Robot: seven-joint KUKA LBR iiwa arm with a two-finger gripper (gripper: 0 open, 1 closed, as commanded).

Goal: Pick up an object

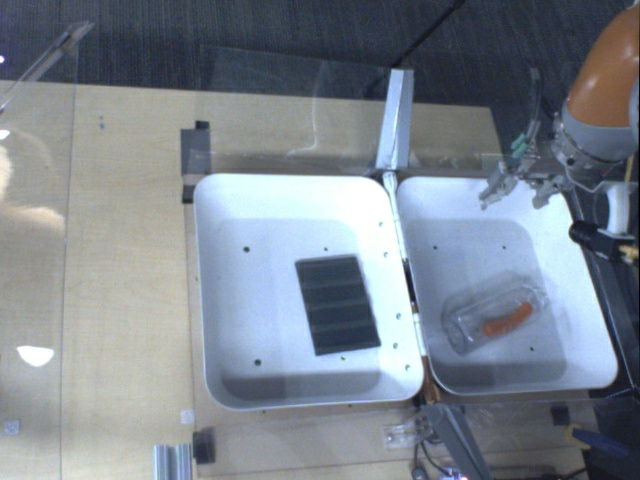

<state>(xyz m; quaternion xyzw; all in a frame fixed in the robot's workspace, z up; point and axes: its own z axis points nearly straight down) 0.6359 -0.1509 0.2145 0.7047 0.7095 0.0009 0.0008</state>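
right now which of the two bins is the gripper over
The right bin, the one holding the clear container with something orange inside. The gripper hangs over its far edge; the left bin holds the dark ridged panel.

Two white bins (220, 298) sit side by side on a wooden bench (100, 268)

A dark ribbed rectangular pad (338, 304) lies flat near the middle of the left bin (215, 268), its long side slightly turned from the bin's walls, well apart from every wall. A clear plastic container (492, 316) with something orange inside lies on its side in the right bin (600, 353), to the right of the divider between the bins and nearer that bin's front wall than its back wall.
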